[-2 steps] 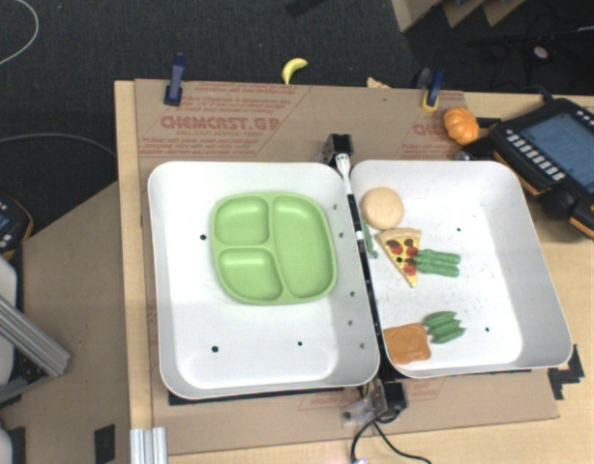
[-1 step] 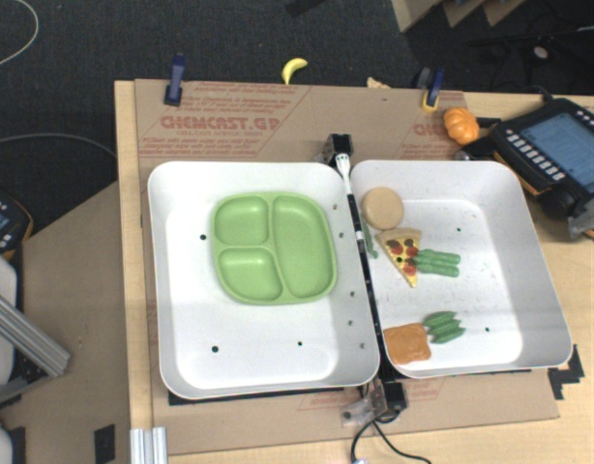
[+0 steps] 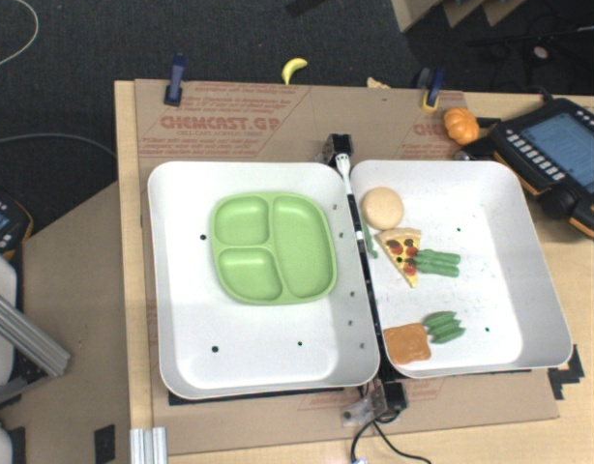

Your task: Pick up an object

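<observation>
The right bin (image 3: pixel 500 259) holds a round beige bun (image 3: pixel 382 207) near its top left corner. Just below the bun lies a pizza slice (image 3: pixel 402 251) with a green bean bundle (image 3: pixel 438 262) touching its right side. Near the bin's front left corner sits an orange-brown toast piece (image 3: pixel 408 343), and a second green bean bundle (image 3: pixel 444 327) rests against its upper right. In the left bin (image 3: pixel 181 336) lies a light green divided plate (image 3: pixel 275 247) with three compartments.
A small orange fruit (image 3: pixel 460 125) and a pendant with a screen (image 3: pixel 549 153) sit on the bench beyond the right bin. A yellow banana toy (image 3: pixel 294 69) lies at the board's far edge, between two blue clamps (image 3: pixel 174 79).
</observation>
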Controlling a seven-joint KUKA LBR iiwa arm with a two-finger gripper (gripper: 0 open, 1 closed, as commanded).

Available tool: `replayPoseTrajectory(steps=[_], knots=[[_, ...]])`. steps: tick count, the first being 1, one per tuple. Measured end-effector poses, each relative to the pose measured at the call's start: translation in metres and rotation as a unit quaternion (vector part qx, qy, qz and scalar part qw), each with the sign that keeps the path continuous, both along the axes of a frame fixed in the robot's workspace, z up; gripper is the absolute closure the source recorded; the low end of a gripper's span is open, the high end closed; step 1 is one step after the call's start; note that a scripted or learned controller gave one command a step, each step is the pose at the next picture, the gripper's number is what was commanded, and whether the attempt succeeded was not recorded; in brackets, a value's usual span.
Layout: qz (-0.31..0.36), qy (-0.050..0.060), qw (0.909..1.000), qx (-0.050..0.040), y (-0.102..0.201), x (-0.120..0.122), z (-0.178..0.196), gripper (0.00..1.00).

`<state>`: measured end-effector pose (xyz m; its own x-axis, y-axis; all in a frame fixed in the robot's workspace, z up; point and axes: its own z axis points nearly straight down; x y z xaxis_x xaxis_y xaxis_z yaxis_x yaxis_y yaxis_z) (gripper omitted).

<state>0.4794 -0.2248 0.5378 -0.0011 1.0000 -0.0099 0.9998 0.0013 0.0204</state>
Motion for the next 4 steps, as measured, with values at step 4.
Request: replayPoseTrajectory(steps=[4], knots=[[-0.001,0.001,1.0000,0.0000,-0.001,0.000,0.007,0.00]])
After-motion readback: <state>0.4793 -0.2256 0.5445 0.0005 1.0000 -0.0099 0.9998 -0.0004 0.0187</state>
